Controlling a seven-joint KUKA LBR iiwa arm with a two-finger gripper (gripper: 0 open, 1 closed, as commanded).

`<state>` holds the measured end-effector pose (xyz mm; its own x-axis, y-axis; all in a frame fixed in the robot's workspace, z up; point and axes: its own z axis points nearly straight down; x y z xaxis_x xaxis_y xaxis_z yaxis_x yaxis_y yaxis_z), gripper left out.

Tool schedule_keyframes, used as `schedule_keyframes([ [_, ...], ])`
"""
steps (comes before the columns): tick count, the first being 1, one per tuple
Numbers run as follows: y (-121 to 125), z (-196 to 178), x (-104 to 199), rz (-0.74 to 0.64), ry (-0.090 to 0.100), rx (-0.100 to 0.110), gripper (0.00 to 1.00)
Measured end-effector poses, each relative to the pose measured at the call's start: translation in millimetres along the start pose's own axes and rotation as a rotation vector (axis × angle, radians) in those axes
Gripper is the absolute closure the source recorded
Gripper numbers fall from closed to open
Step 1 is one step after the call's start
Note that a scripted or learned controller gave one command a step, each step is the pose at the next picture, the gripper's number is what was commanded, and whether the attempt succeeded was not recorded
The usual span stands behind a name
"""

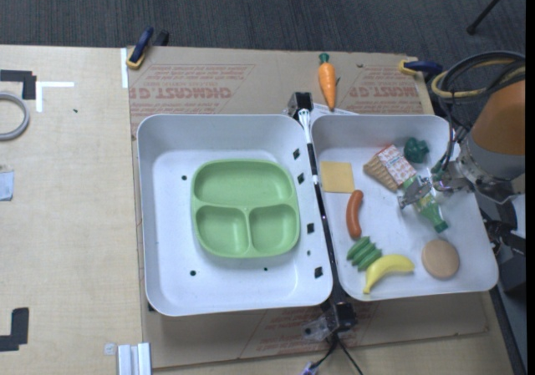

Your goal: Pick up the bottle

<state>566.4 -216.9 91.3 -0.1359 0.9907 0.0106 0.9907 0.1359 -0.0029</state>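
Banana [387,269] in front; gripper [420,190] reaches low over the bottle [432,216].

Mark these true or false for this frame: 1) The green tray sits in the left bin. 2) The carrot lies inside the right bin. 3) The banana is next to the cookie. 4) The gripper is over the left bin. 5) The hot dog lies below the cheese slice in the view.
1) True: the green tray sits in the left bin.
2) False: the carrot lies on the cardboard outside the right bin, beyond its far rim.
3) True: the banana lies beside the cookie.
4) False: the gripper is over the right bin, by the bottle.
5) True: the hot dog lies below the cheese slice.
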Motion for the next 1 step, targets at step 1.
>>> schedule_keyframes([
  [1,0.1,-11.2,-3.9,0.004,-0.011,-0.005,1.00],
])
